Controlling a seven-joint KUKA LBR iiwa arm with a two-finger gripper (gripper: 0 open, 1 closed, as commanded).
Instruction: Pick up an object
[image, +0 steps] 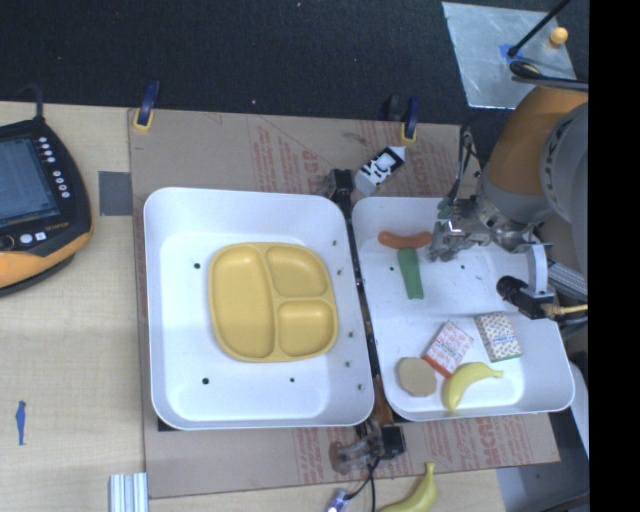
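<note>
Gripper (447, 240), jaw state indiscernible, poised at right bin's (560, 385) twelve o'clock, just beside orange sausage (404, 239) and green block (410, 273), evidently lining up a pick.

A light wooden bench (70, 350) carries a brown cardboard sheet (260, 150), clamped along its far edge, with two white bins side by side on it: left bin (170, 300), right bin (545, 385). A teach pendant (35, 200) lies far left, and a banana (415, 492) at the near edge.
</note>
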